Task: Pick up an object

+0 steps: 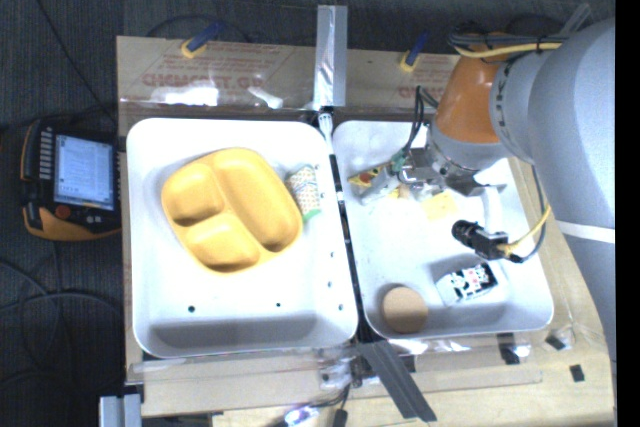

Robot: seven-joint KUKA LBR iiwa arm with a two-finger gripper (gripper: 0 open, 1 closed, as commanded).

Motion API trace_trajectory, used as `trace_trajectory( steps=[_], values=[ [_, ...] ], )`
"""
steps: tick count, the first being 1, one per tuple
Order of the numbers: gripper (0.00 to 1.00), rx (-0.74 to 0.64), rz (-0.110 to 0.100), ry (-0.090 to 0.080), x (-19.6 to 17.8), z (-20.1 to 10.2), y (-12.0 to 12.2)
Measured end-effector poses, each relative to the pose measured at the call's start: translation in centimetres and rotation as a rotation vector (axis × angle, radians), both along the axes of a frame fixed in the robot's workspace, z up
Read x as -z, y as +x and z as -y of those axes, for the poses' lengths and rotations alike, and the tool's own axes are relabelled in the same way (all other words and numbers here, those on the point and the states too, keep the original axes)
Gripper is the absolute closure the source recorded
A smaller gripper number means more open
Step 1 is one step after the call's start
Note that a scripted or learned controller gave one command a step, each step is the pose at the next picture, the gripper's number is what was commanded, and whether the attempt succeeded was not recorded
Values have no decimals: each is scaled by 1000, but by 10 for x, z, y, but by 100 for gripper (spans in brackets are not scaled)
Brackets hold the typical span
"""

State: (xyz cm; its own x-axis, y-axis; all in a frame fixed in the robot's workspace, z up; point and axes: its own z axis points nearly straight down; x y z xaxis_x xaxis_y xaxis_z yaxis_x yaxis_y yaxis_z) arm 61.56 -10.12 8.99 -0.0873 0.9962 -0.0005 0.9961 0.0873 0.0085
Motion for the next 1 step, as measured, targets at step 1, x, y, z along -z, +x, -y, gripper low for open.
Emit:
trace_trajectory(
  steps=[1],
  values=[
    [0, -17, -10, -3, 1, 4, 52]
  ],
)
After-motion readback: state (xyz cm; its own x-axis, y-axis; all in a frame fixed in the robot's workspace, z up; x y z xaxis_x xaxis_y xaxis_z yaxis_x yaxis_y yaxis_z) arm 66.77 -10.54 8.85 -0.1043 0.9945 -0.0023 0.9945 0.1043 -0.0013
